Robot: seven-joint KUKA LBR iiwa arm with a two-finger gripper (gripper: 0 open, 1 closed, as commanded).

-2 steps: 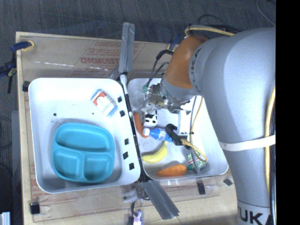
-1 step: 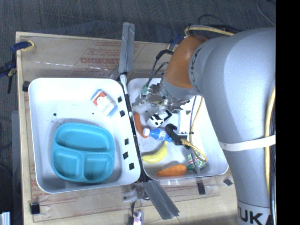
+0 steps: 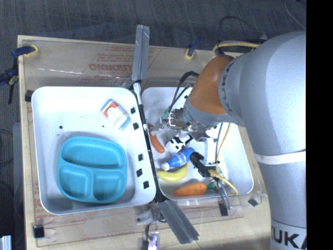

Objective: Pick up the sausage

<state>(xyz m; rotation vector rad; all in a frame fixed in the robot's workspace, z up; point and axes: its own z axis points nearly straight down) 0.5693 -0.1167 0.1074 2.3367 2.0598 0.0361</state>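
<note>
A wooden bench (image 3: 78,56) stood on dark carpet and bore two shallow white bins, parted by a ridge (image 3: 141,139) running down the middle. Left of that ridge, the left bin (image 3: 52,103) held a blue divided tray (image 3: 93,169) and a small red-and-white packet (image 3: 115,113). Right of the ridge, the right bin (image 3: 244,176) held the clutter: the sausage (image 3: 157,142), a short orange-red link, lay just beside the ridge, with a blue-and-white bottle (image 3: 178,159), a banana (image 3: 173,174) and a carrot (image 3: 190,190) further right and nearer the front. The gripper (image 3: 183,134) hung near the sausage's right side; whether its pincer stood wide or narrow could not be told, since wrist and cables hid it. The sausage looked light, smooth and probably slightly yielding, so apt to roll or slip. A grasp across its middle, fingers straddling its width, seemed safest, though the ridge crowded one side.
</note>
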